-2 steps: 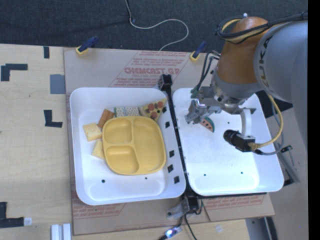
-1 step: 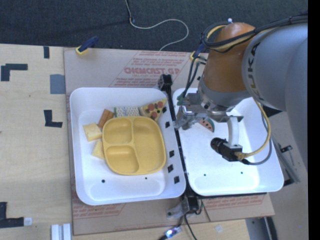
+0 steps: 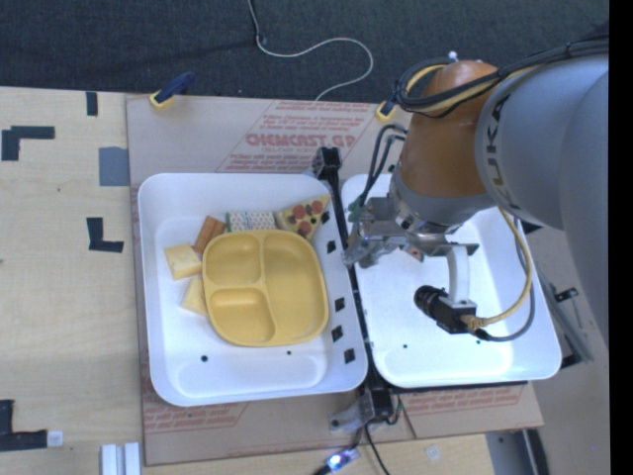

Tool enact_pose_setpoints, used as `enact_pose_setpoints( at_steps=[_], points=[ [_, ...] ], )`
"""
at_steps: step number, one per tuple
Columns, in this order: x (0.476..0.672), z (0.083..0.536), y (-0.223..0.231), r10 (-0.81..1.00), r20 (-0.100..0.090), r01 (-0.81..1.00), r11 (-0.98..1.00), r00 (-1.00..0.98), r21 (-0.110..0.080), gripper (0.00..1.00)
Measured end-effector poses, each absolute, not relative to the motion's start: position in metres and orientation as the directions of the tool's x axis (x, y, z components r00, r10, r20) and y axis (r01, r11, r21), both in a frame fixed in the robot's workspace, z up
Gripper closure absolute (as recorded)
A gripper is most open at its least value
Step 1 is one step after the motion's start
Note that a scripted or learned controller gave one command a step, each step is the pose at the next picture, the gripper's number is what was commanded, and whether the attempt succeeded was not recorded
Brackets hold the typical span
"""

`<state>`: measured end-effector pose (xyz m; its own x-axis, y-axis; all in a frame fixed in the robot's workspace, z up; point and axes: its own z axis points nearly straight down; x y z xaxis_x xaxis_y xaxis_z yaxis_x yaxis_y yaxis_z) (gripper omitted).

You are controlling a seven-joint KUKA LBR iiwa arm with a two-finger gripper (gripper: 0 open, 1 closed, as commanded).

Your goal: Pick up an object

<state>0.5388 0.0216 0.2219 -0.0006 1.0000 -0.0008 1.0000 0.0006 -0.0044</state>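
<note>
Arm (image 3: 495, 137) nearest camera, grey with orange band, over right bin (image 3: 495, 364). Gripper (image 3: 368, 250) at that bin's left edge, by divider; fingers' state cannot tell. Yellow divided plate (image 3: 265, 287), three compartments, lies mid left bin (image 3: 168, 364). Pale blocks (image 3: 183, 261) touch plate's left edge; food toys (image 3: 297, 216) along its far edge.

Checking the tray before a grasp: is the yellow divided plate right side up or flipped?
Right side up: the yellow divided plate shows its three hollow compartments facing the camera.
</note>
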Motion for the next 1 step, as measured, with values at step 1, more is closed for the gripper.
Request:
enact_pose_setpoints(
  at_steps=[1],
  points=[
    [0.5391, 0.2252, 0.0374, 1.000, 0.000, 1.000, 0.003, -0.003, -0.002, 1.00]
  ],
)
